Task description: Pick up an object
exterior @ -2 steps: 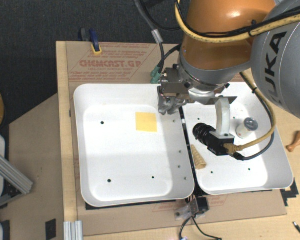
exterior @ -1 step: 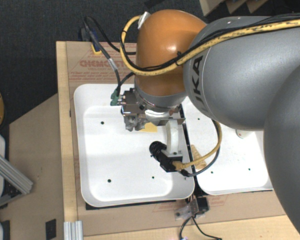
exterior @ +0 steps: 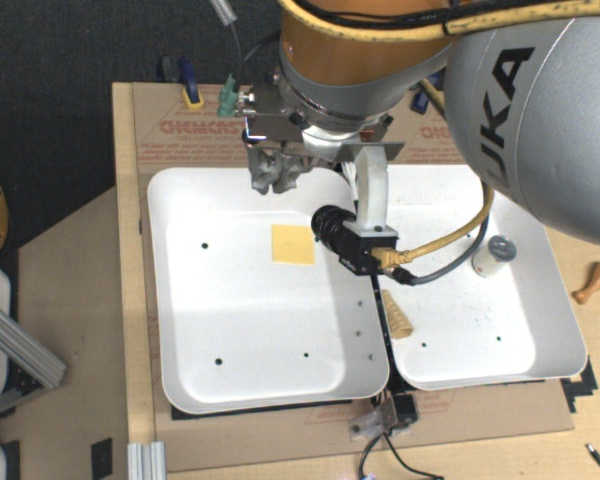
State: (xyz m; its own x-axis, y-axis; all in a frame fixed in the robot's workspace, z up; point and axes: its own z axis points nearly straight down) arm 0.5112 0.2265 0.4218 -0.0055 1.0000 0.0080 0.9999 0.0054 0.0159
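1. Camera view: the task's thing is a flat yellow square [exterior: 293, 245], like a thin pad or sponge sheet, pale yellow with straight edges and no marking that can be read. It lies flat on the floor of the left bin [exterior: 230, 368], in that bin's upper right part, not far from the wall shared with the right bin [exterior: 520, 363].
2. The gripper [exterior: 276, 173] hangs over the left bin's upper edge, up and a little to the left of the yellow square, apart from it. Whether its fingers are spread or closed cannot be told; nothing shows between them.
3. In the right bin a small white bottle [exterior: 494, 254] with a grey cap lies near the right wall, and a tan cone-shaped piece [exterior: 397, 318] rests near the dividing wall.
4. A black camera unit [exterior: 348, 238] with a tan cable sits on the wrist, just right of the yellow square.
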